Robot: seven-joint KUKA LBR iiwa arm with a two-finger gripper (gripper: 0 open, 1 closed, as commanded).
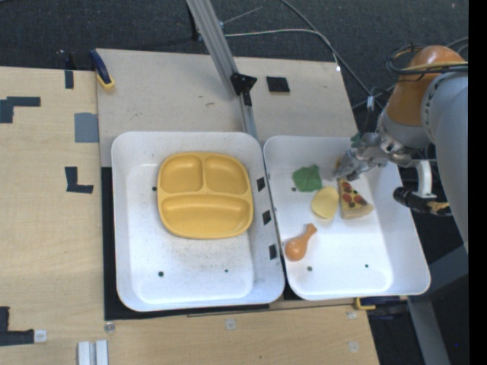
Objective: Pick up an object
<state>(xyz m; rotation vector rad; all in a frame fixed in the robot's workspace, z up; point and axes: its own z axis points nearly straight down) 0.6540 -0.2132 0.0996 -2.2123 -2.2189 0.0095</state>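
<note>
You're watching the gripper hovering over the right bin, just above the pizza slice, with the yellow piece, green piece and drumstick lying nearby. Looks like the approach step; next you're needing a straight descent. The gripper's tip is blurring into the slice, so whether it's released or clenched, I cannot tell.

We count two white bins, one tray and four toy foods.

The left bin holds one yellow tray with three parts. In the right bin we see one green leafy piece, one pale yellow piece, one pizza slice and one orange drumstick.
</note>
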